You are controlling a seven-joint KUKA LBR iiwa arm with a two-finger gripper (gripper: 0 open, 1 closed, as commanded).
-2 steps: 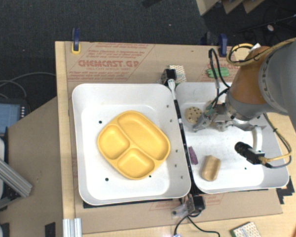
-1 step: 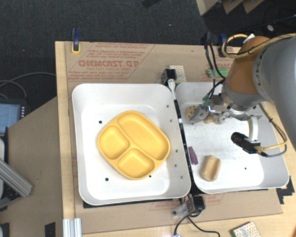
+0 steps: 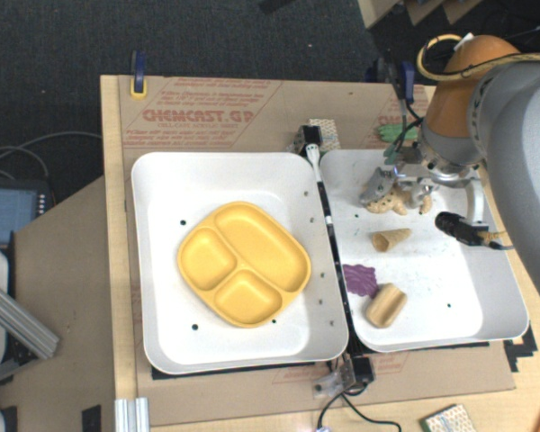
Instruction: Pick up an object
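Note:
My gripper [image 3: 398, 190] is low over the back of the right bin [image 3: 486, 318], with the arm reaching in from the right. Right beneath it lies a lumpy tan-brown object [image 3: 387, 205], partly hidden by the gripper. In front of that, a small tan cone [image 3: 391, 238] lies on its side. Nearer the front are a purple piece [image 3: 360, 279] by the bin's left wall and a tan cylinder [image 3: 385, 305].
The left bin [image 3: 157, 331] holds a yellow divided plate [image 3: 243, 263] at its middle. A green item [image 3: 392, 134] sits behind the right bin on the cardboard. The wall between the bins runs close to the purple piece.

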